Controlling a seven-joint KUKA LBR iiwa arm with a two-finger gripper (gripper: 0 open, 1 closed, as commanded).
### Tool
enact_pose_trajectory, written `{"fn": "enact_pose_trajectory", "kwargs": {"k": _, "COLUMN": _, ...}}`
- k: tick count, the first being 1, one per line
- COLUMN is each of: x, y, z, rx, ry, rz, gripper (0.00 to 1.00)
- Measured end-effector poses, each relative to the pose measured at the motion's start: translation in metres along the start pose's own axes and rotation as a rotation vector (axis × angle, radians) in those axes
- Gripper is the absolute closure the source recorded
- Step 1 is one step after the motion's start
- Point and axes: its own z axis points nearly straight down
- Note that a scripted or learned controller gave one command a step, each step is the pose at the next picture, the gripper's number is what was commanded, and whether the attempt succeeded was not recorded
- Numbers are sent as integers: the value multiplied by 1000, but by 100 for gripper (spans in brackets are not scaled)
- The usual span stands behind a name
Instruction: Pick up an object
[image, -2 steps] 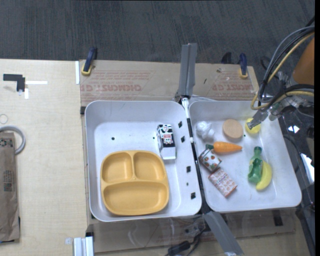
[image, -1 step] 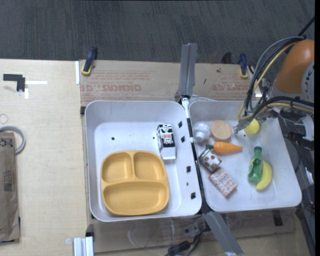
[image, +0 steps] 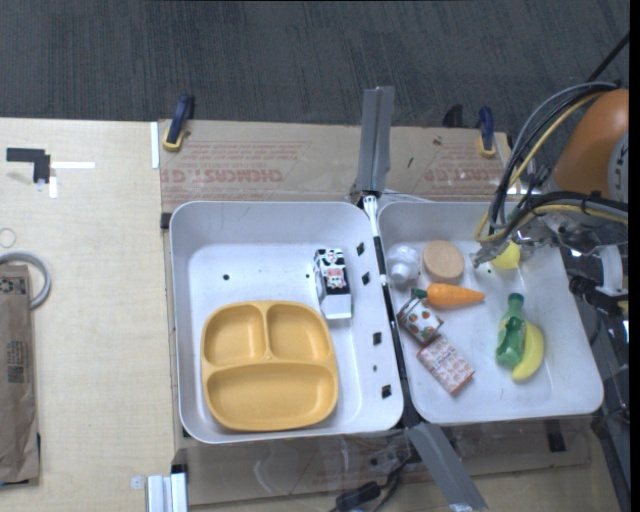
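The right bin (image: 490, 395) holds a tan round disc (image: 443, 260), a white lump (image: 403, 263), an orange carrot (image: 452, 295), a small strawberry-print carton (image: 420, 320), a red patterned box (image: 446, 365), a green bottle (image: 511, 335) and a banana (image: 531, 355). My gripper (image: 487, 257) hangs low over that bin's far right part, right beside a small yellow object (image: 507, 257) that the wrist partly hides. In the left bin (image: 182, 300) lie a yellow divided plate (image: 268, 365) and a cow-print carton (image: 332, 280).
A grey metal post (image: 376, 140) rises between the bins at the back, over cardboard (image: 270, 165) held by blue clamps (image: 181, 118). Black and yellow cables (image: 540, 130) loop above the wrist. A brown paper bag (image: 15, 370) lies at far left.
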Motion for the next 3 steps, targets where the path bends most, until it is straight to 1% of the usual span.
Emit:
{"fn": "enact_pose_trajectory", "kwargs": {"k": 1, "x": 0, "y": -11, "z": 0, "rx": -1, "ry": 0, "rz": -22, "gripper": 0}}
{"fn": "enact_pose_trajectory", "kwargs": {"k": 2, "x": 30, "y": -94, "z": -33, "rx": 5, "ry": -5, "rz": 178, "gripper": 0}}
{"fn": "enact_pose_trajectory", "kwargs": {"k": 3, "x": 27, "y": -160, "z": 2, "rx": 7, "ry": -4, "rz": 115, "gripper": 0}}
